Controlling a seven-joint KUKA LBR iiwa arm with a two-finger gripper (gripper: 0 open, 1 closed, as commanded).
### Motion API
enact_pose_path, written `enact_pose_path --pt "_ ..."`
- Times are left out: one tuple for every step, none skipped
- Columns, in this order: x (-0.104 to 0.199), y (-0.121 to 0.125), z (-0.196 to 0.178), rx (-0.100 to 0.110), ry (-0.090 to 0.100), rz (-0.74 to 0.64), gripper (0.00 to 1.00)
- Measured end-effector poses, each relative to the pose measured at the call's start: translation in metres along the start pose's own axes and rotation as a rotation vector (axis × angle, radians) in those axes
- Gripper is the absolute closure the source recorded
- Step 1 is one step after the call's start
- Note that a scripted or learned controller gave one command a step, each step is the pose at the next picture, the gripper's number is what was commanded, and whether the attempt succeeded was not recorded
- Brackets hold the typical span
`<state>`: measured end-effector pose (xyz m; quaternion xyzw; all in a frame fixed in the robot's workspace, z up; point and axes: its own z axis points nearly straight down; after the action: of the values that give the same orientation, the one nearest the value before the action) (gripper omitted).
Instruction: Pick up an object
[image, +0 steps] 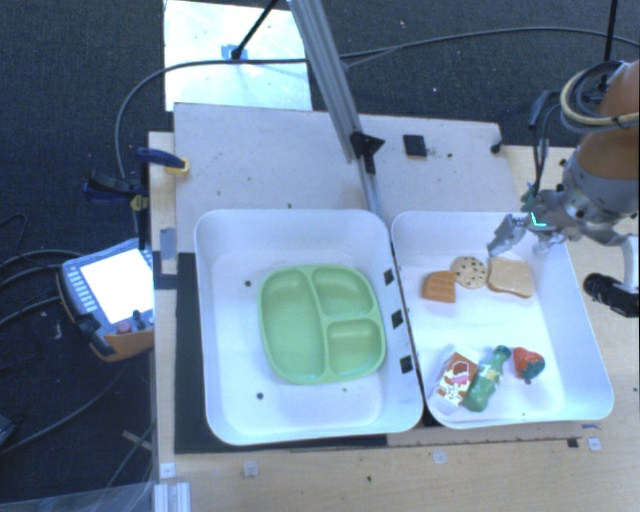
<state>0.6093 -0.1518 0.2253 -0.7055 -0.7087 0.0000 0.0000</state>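
Currently the gripper (520, 232) is being held with fingers apart above the right bin (590, 340), just beside the bread slice (511, 277). Crowded by the cookie (467, 271), the slice is probably risking being nudged aside rather than grasped.

**Count of things on the bench**

Two shallow white plastic bins sit side by side: the left bin (225, 400) and the right bin (585, 350).

In the left bin there is one pale green plastic plate with three compartments (322, 322).

In the right bin there are six small toy food items:
- one round speckled cookie (467, 271)
- one tan slice of toast (511, 277)
- one orange-brown cracker-like piece (438, 287)
- one red and white packet (456, 379)
- one green bottle (485, 379)
- one red strawberry-like fruit (528, 365)

That makes nine things in all: two bins, one plate, six food toys.
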Motion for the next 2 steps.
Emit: enact_pose_path --pt "0.000 0.000 -0.001 -0.002 0.000 0.000 0.00" --pt "-0.001 0.003 0.041 0.001 -0.001 0.002 0.00"
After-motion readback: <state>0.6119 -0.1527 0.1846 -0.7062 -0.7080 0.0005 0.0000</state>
